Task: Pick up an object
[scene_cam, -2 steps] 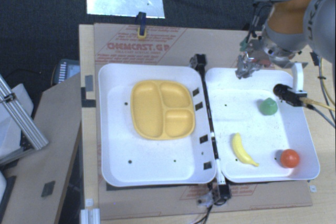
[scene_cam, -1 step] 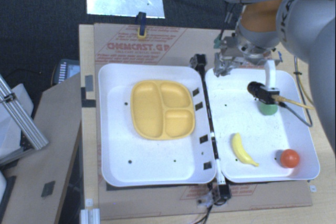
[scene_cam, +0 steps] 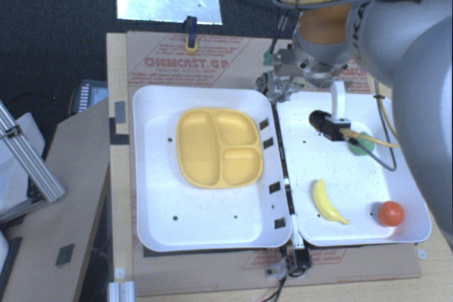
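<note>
While the gripper [scene_cam: 284,86] hangs over the far end of the rims where both bins meet, I cannot tell if it is wide or narrow. A yellow divided plate [scene_cam: 216,148] fills the middle of the left bin [scene_cam: 156,212]. In the right bin [scene_cam: 357,180], well apart from the gripper, lie a banana [scene_cam: 328,202], an orange-red ball [scene_cam: 390,213] and a half-hidden green thing [scene_cam: 364,146].
</note>
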`<state>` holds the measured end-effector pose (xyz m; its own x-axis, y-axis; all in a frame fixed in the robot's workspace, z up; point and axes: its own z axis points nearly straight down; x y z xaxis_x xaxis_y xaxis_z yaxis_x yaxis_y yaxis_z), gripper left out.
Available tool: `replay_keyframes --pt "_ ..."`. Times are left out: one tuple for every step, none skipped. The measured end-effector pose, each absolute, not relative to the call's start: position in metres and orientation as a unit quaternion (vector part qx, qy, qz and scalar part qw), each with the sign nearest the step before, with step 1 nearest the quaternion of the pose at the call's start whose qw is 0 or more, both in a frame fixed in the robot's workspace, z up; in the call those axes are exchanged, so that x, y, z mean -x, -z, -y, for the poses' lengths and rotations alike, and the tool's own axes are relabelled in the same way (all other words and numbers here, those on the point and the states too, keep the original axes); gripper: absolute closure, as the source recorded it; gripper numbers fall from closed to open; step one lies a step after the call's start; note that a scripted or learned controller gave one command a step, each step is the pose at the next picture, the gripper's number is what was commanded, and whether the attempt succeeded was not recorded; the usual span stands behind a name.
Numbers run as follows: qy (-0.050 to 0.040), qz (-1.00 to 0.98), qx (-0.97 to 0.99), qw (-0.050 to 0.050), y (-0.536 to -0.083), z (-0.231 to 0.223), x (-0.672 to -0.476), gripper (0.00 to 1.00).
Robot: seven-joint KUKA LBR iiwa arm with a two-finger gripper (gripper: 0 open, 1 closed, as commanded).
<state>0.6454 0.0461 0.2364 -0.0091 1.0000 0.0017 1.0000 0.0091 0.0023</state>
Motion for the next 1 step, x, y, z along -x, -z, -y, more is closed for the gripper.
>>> replay_keyframes --pt "-0.0011 -0.710 -0.704 0.000 -0.2237 -0.0964 -0.6483 1.00"
